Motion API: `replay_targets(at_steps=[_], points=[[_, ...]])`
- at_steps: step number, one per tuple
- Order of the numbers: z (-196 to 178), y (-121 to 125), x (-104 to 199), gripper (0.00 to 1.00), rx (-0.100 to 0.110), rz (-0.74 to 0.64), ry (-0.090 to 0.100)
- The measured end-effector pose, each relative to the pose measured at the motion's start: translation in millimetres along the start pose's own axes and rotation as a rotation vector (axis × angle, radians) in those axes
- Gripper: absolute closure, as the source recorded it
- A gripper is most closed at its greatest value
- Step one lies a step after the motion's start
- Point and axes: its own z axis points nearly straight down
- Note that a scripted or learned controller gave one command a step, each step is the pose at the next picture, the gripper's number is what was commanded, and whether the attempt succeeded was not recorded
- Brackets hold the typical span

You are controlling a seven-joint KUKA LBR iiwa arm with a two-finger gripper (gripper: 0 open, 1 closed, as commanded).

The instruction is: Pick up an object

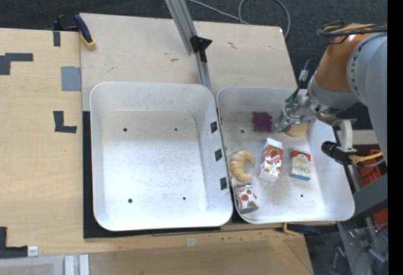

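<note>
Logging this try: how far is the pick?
Done: the arm has reached into the right bin, pincer low near its back edge, beside the purple block. In hand: nothing visibly held. Left: grasp and lift; the croissant and the cartons lie on the bin floor.

The gripper (288,117) hung low in the right bin (327,204), a purple block (262,121) just beside it at nine o'clock, a croissant (240,166) and three cartons toward six.

Fixed overhead camera looks slantwise down on both bins (101,141).
</note>
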Motion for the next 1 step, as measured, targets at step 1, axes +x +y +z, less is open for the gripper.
replay_targets(at_steps=[1], points=[[-46.2, -7.0, 2.8, 1.00, -0.002, 0.002, 0.002]])
